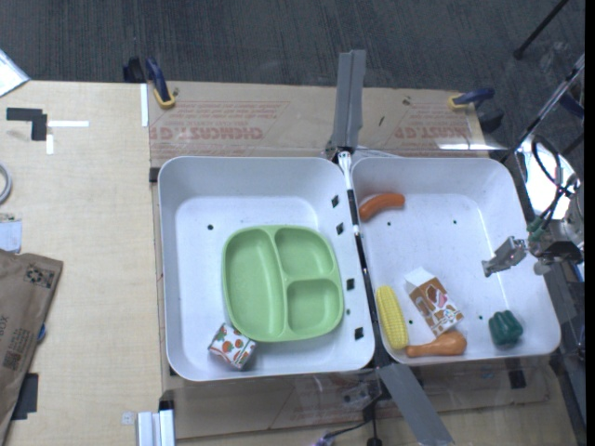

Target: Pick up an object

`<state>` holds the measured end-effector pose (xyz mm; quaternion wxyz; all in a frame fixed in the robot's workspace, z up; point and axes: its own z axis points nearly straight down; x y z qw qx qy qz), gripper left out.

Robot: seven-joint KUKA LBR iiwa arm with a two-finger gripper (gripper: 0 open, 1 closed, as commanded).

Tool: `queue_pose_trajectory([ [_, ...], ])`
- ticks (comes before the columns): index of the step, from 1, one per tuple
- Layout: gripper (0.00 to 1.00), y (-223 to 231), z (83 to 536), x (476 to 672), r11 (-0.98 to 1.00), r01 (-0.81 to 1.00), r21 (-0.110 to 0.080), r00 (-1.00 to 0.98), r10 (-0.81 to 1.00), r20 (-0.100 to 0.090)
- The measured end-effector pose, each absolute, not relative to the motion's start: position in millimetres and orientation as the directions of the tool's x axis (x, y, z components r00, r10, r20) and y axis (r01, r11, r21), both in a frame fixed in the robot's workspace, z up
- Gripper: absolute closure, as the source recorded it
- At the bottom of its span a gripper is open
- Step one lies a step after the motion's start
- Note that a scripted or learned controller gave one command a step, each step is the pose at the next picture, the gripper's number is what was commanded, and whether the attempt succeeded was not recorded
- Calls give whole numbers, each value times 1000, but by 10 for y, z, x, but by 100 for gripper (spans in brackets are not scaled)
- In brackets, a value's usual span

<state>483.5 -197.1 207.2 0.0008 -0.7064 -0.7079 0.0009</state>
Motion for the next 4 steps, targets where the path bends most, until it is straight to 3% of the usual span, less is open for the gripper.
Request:
queue_pose_trajectory([
  [1,0,-1262,1062,4974,76,997,0,-76,997,0],
  [2,0,-1785,909,4769,-48,999,-2,48,999,1],
  [3,100,-1787,995,4771,-50,999,-3,50,999,1],
  [4,100,-1379,1902,4783,152,988,-1,-152,988,0],
])
